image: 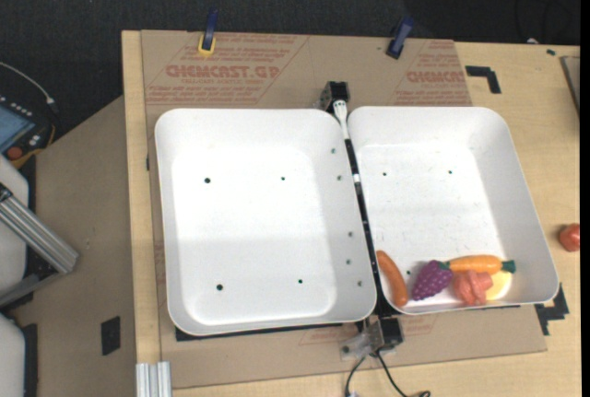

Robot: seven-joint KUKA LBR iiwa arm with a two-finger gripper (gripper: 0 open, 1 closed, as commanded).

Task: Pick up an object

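We should descend straight on the purple plastic grape bunch (430, 279) in the right white bin (442, 146); pincer state we cannot tell

From my remote seat, I saw two bins side by side on the bench board (304, 64), the left bin (175, 229) and the right bin (516, 174) meeting along a centre seam. Toys lay clustered in the right bin's near edge: a sausage-shaped piece (392, 277) nearest the seam, a bunch of grapes (430, 279) just to its right, then a carrot (479, 263) lying across behind a small lumpy piece (470, 287). Two clamps (209, 34) held the board's far edge, one at left, the other (400, 36) nearer the middle. A small object (570, 238) sat on the board, right of the right bin.
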